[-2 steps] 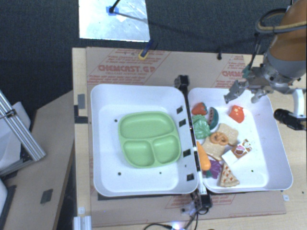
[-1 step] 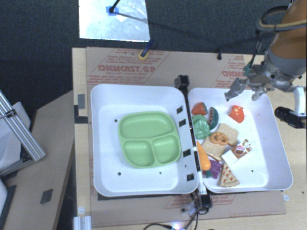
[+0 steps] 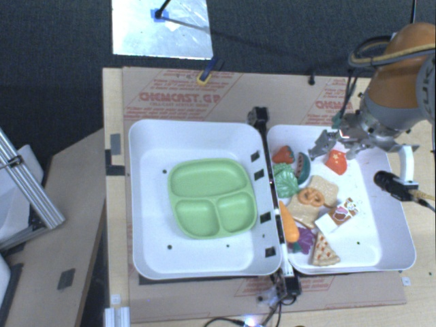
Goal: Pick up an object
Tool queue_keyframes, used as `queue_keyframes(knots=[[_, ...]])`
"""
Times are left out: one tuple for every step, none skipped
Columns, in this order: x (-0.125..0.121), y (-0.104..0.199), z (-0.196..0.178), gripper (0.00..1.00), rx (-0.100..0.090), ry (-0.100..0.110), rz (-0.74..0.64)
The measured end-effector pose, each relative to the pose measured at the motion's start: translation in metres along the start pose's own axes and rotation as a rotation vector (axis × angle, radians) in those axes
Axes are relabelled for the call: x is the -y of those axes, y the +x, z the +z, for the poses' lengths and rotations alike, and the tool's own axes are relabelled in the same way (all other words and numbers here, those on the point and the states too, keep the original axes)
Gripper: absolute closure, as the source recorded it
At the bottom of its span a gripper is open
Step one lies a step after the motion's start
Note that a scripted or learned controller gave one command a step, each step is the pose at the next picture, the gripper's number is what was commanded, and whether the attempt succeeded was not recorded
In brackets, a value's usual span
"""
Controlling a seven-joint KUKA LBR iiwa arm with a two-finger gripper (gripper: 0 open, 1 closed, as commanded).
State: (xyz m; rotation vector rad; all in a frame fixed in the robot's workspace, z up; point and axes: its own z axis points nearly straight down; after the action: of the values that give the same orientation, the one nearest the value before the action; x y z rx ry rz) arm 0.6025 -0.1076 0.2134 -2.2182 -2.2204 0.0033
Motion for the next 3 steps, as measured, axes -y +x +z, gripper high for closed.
queue_keyframes(knots=[[0.003, 0.01, 0.056, 0.0, 0.0, 0.0, 0.0], [0.0, 0.005, 0.099, 0.0, 0.0, -0.002, 0.0], [-0.002, 0.004, 0.126, 0.0, 0.003, -0.007, 0.001]])
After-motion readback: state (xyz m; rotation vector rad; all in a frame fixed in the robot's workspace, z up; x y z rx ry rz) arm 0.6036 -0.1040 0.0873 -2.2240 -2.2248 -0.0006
